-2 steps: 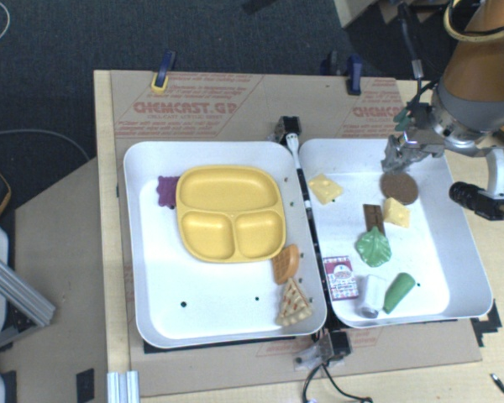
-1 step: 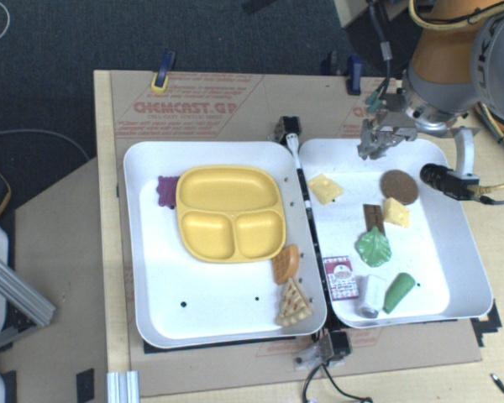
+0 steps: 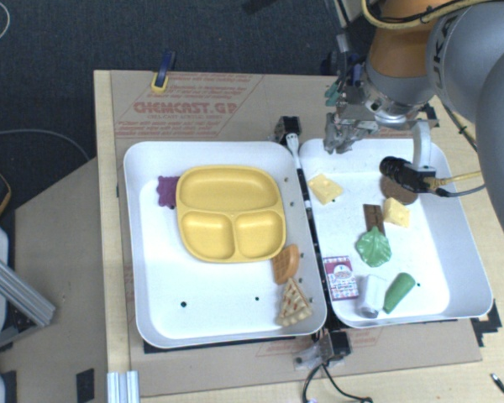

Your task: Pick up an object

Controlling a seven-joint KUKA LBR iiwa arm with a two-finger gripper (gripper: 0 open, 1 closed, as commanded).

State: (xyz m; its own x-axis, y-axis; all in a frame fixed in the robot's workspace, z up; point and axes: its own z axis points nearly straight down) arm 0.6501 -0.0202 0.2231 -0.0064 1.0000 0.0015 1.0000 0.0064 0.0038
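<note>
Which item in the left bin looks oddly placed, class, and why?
The purple item lies half hidden beneath the yellow divided tray's left edge in the left bin, so just a sliver pokes out.

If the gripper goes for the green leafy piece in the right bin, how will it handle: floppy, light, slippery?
The green leafy piece looks like thin moulded toy lettuce, so it is probably light and may flex a little when pinched. Its crinkled edge should give some grip. It touches the brown bar above it, so a push would likely nudge that piece too.

Robot lab: arm, test bins
</note>
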